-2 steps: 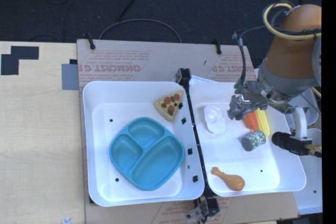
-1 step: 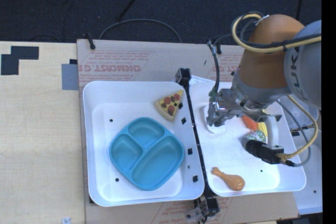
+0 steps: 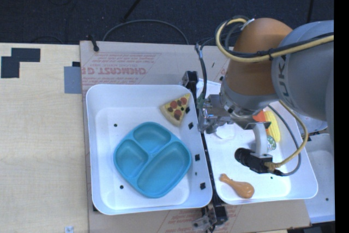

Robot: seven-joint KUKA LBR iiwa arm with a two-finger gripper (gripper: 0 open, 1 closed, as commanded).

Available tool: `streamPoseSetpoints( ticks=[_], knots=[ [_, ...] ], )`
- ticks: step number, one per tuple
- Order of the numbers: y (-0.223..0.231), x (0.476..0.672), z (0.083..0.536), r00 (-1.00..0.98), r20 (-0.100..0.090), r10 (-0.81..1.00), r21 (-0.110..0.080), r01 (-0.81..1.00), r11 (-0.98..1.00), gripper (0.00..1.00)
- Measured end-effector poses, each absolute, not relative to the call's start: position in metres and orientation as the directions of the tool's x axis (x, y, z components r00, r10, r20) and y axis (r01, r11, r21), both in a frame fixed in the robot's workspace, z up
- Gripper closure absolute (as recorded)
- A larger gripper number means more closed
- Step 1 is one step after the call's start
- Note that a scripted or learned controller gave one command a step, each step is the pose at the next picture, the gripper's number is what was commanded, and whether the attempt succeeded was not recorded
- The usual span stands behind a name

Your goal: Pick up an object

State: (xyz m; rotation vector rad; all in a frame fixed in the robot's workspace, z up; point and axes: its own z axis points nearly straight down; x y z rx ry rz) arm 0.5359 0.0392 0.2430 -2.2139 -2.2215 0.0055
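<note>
**Ana:** Chicken drumstick [image 3: 238, 186] is lying near the front edge of the right bin [image 3: 305, 185], orange-brown, knob end pointing toward the divider between the two bins. Nothing is touching it.

**Ben:** And the hand [image 3: 214, 124]?

**Ana:** It is hanging over the right bin's back-left corner, close to the divider, under the grey and orange arm [image 3: 267, 63]. Whether it is open, closed or gripping something, I cannot tell; the wrist is covering too much. It is sitting well apart from the drumstick.

**Ben:** What else is lying in there?

**Ana:** A yellow corn cob [image 3: 272, 127] with an orange piece just beside it is resting toward the right bin's back edge, partly hidden behind the arm's cabling. In the left bin [image 3: 98, 112], a blue divided plate [image 3: 152, 158] is taking up the middle and a pizza slice [image 3: 177, 109] is sitting in the back-right corner.

**Ben:** Which is looking easiest?

**Ana:** The drumstick, I am judging. It is looking like a light, stiff plastic toy, probably smooth and a bit slippery. Closing across the thick rounded end is risking a squirt-out; taking it across the narrower shaft, crosswise to its length, seems safer. The plate is looking too wide and flat for an easy pinch.
</note>
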Motion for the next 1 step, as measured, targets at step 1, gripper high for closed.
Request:
streamPoseSetpoints(
  ticks=[1],
  knots=[
    [0.0926, 0.5249, 0.2424, -0.005, 0.002, 1.000, -0.005, 1.000, 0.005, 1.00]
  ],
)
